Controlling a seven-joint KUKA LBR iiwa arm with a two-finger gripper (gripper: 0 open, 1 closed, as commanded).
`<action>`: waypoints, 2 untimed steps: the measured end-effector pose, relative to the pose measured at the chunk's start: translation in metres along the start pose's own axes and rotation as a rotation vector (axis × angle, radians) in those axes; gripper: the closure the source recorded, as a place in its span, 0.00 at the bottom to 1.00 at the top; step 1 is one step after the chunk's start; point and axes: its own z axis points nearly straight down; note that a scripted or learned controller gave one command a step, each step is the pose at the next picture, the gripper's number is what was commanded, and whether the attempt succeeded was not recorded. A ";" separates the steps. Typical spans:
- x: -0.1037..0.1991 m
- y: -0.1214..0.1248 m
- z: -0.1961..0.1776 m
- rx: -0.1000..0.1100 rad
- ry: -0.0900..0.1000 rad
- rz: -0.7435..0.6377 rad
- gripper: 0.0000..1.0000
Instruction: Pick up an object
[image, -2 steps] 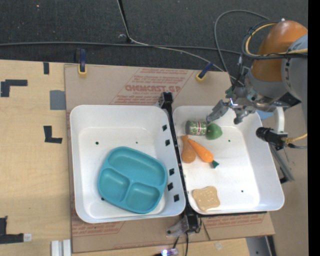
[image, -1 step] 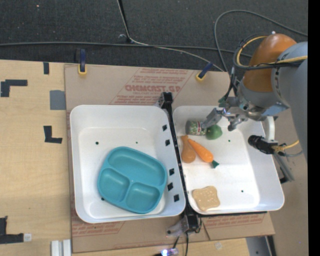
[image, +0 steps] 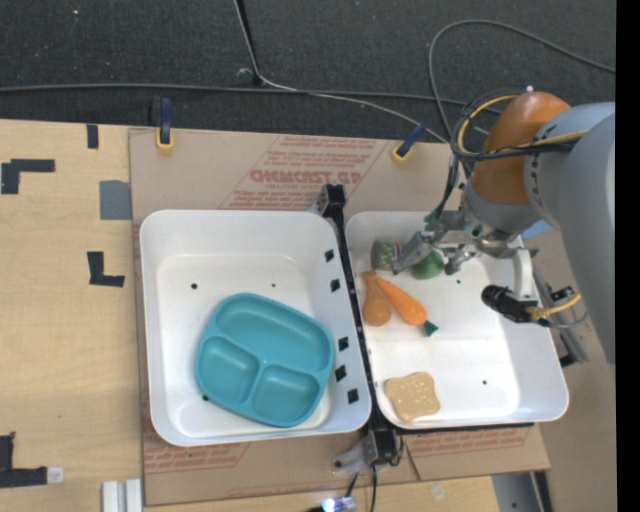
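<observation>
End effector (image: 432, 252) low in right bin (image: 500, 400), fingers spread wide, straddling green object (image: 428, 266) at bin's far side. Carrot (image: 403, 301) just beside. Nothing lifted.

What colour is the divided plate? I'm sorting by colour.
Teal plate, camera view.

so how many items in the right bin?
4 that I can make out: carrot near the middle, tan rounded piece beside it at the divider, bread slice at the front, green item under the gripper, partly hidden. The arm may cover more.
</observation>
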 end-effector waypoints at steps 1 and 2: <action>0.001 0.001 -0.013 -0.004 0.000 -0.002 1.00; -0.005 0.007 -0.059 -0.009 0.000 0.000 1.00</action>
